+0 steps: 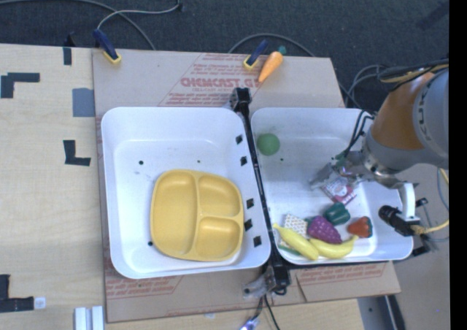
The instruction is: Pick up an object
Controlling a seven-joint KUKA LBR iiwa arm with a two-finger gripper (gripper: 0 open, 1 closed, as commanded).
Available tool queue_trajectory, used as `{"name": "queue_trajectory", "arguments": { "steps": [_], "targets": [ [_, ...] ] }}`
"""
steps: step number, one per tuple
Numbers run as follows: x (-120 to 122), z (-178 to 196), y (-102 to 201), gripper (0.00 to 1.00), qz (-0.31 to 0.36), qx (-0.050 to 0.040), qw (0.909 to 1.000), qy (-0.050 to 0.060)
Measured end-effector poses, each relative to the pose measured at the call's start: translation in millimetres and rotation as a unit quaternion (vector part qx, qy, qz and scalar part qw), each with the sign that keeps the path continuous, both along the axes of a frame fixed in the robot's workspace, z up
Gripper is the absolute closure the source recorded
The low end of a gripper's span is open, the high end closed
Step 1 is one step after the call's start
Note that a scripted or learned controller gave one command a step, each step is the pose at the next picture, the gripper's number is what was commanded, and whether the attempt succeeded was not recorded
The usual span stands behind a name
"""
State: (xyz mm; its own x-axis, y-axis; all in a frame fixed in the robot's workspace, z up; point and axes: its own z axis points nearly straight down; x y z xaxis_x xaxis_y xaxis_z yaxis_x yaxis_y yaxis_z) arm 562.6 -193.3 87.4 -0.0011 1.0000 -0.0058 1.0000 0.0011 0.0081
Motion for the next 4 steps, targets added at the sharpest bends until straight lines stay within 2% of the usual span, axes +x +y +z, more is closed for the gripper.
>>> {"name": "queue_trajectory", "arguments": {
  "steps": [1, 2, 3, 4],
  "targets": [
    [-32.9, 36.8, -14.4, 0.00, 0.000, 0.0028, 1.0000, 0.005],
    [-36.8, 3.7, 24.6, 0.00, -0.002, -0.0037, 1.0000, -0.005],
    [-34.9, 15.2, 25.1, 1.00, -0.001, -0.0032, 1.0000, -0.007],
    [-36.4, 13.2, 25.1, 0.00, -0.001, -0.0030, 1.0000, -0.005]
  ]
}}
